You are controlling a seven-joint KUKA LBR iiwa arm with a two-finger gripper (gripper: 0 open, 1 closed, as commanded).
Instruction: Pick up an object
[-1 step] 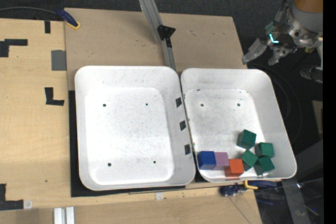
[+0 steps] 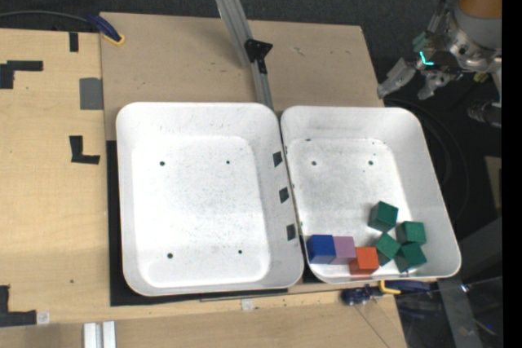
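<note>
Small blocks lie bunched in the near right corner of the right bin [image 2: 408, 134]: a blue cube [image 2: 321, 248], a lilac cube [image 2: 344, 247], an orange cube [image 2: 366, 260] and several dark green blocks [image 2: 398, 235]. My gripper [image 2: 413, 83] hangs beyond the far right corner of that bin, off the bench edge, well away from the blocks. Its two fingers are spread apart with nothing between them.
The left bin [image 2: 130, 175] sits beside the right one, with small dark clips along the shared wall. A slanted metal rail [image 2: 232, 4] crosses the bench behind the bins. A blue and yellow tool [image 2: 108, 28] lies at the far left.
</note>
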